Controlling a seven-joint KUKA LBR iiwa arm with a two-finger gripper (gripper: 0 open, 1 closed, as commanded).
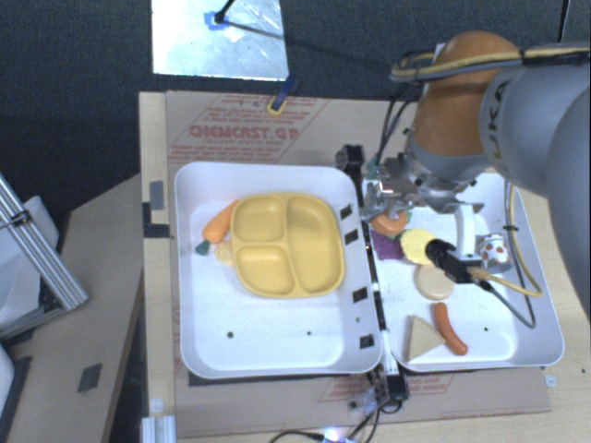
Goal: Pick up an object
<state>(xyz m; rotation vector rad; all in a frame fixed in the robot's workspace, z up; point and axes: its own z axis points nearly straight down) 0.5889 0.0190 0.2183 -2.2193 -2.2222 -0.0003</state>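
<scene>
Progress: nothing is showing as lifted yet; every item I can make out is lying on a bin floor, so the grasp and the raise are, in my judgement, still to come.
Arm: the grey arm [517,109] is reaching in from the right and is hanging low over the far left corner of the right bin [540,326].
Gripper: the gripper [386,201] is sitting just above an orange piece [388,222] and a purple piece [388,245]; whether its fingers are spread or pressed together I cannot tell, as the wrist is hiding them.
Likely target: the orange piece, lying near the divider between the bins.
Other candidates: a yellow round [417,245], a pale disc [433,283], a sausage [449,328] and a cream wedge [421,340] are lying nearer the front.
Left bin: the left bin [208,340] is holding a yellow divided tray [282,245] with a carrot [219,222] tucked just beside its left edge.
</scene>
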